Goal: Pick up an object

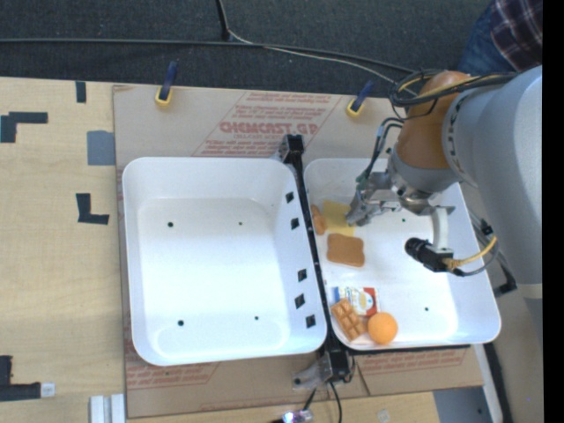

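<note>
We log a bench [53, 236] carrying two shallow white bins side by side on a brown cardboard sheet [256, 122] with red print, held at its far edge by two yellow clamps [165, 95]. The left bin [141, 192] shows bare white floor with a few small dark dots. The right bin [476, 315] holds the objects: a pale yellow slice [335, 214] near the divider, a small orange piece [317, 223] just beside it against the dividing wall, a brown toast-like piece [345, 251] near the bin's middle, a waffle [350, 320] and a small white-and-red packet [359, 298] touching it toward the near edge, and an orange ball [382, 328] just beside the waffle on its right. A black strip with clips [304, 236] runs along the seam between the bins. The grey arm [502, 166] enters from the right, its orange band [427, 130] above the wrist, and the gripper [359, 211] sits low in the right bin at the yellow slice's right edge, just above the toast-like piece. We cannot tell how the gripper is set, nor whether it touches the slice. A black cable [264, 42] crosses the dark floor behind the bench.
</note>
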Controlling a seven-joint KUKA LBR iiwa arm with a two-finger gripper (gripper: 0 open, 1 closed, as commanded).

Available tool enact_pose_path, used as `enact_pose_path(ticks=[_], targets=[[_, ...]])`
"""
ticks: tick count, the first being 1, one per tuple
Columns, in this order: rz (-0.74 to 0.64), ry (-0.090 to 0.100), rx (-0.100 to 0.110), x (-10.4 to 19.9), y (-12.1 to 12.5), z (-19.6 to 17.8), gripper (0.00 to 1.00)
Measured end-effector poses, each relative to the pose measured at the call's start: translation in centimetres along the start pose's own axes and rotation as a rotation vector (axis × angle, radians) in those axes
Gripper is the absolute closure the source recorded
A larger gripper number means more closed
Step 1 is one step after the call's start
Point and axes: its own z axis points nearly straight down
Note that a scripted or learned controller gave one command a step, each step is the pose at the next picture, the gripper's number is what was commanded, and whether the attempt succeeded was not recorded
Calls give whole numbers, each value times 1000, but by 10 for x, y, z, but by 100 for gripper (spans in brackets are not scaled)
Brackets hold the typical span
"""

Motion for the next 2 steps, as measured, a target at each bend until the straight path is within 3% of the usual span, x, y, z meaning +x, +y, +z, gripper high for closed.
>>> enact_pose_path(ticks=[1, 2], targets=[[5, 1, 0, -15, -61, 10, 100], [1, 3, 2, -13, -59, 10, 0]])
